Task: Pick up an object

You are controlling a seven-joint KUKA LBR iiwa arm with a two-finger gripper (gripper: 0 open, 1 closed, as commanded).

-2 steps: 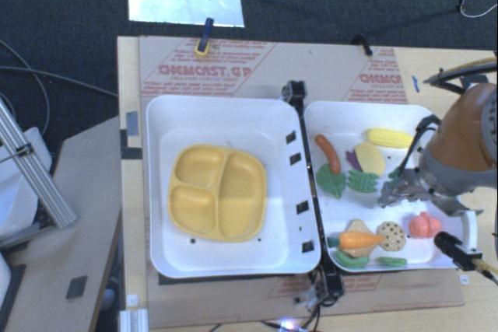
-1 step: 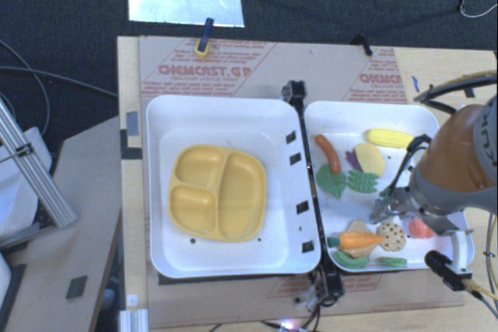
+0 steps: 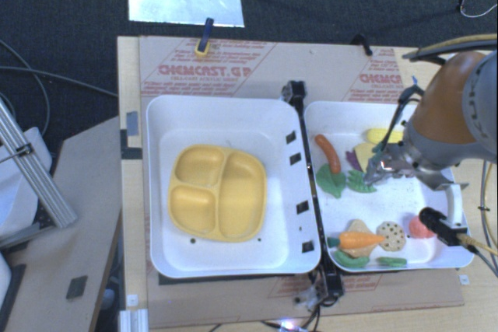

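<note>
— Gripper first: where does it sit?

— Low in the right bin, at the end of the grey arm that comes in from three o'clock with its orange band above the wrist. The tip hangs right over a green leaf-shaped toy. Whether it is clenched or released I cannot tell; the wrist and some glare hide the tip.

— Anything between the tips?

— Nothing I can make out. The leaf lies on the bin floor under it, and I cannot say if they touch.

— What lies around it?

— At nine o'clock from the tip, a second green leaf, and just above that a red-orange sausage, slanted. At twelve o'clock, a yellow piece, partly behind the arm, with a small purple bit beside it. At six o'clock, near the bin's lower wall, a carrot lies across a pale piece, with a chocolate-chip cookie just to its right and a green pod under both. A pink thing sits at four o'clock, half hidden by a black part of the arm.

— And further out?

— The left bin at nine o'clock, touching the right one, holds a yellow divided plate with three compartments, lying flat.
</note>
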